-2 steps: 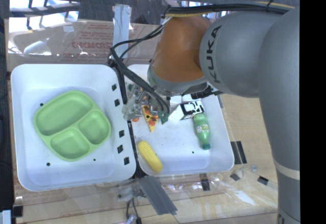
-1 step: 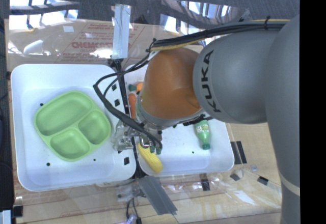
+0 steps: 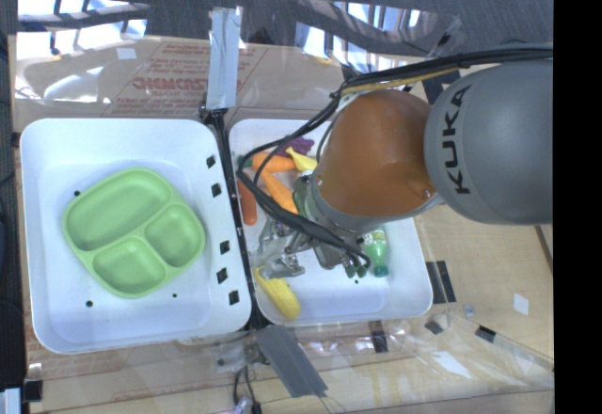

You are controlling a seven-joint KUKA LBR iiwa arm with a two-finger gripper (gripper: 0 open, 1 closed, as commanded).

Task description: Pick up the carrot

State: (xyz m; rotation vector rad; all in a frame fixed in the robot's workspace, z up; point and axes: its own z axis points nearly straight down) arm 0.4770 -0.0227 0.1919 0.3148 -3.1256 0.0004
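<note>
The carrot lies in the right bin, tight against its nine-o'clock wall beside the divider, a thin orange-red stick running roughly twelve to six. Just toward its two o'clock sit other orange pieces and a yellow piece, partly under black cables. The pincer hangs low in the bin at the carrot's five o'clock, close but apart from it; whether it is spread or pressed together I cannot tell from here, since the metal parts blur together. Nothing orange shows in its grip. At its six o'clock lies a corn cob, and at three o'clock something green. The left bin holds a green divided plate. By my reckoning the pick is not yet made: the carrot rests on the bin floor, and the approach, grasp and lift all remain.
</note>
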